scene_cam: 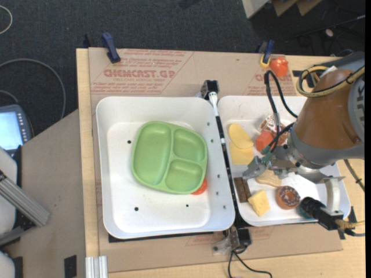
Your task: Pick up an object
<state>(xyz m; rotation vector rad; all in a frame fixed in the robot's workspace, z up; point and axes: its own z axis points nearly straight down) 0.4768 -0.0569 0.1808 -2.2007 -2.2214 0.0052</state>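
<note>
A dark carpeted floor surrounds the desk (174,68), whose brown board carries two white bins. The left bin (116,201) holds a green tray (169,157) with something orange-red (200,189) peeking from under its lower right edge. In the right bin (246,216) lie a yellow piece (240,143), a cheese wedge (259,202), a brown bar (241,189), a doughnut (287,197) and a red item (264,141). The gripper (261,168) is low among them; whether it is spread or pinching, I cannot tell.
</note>
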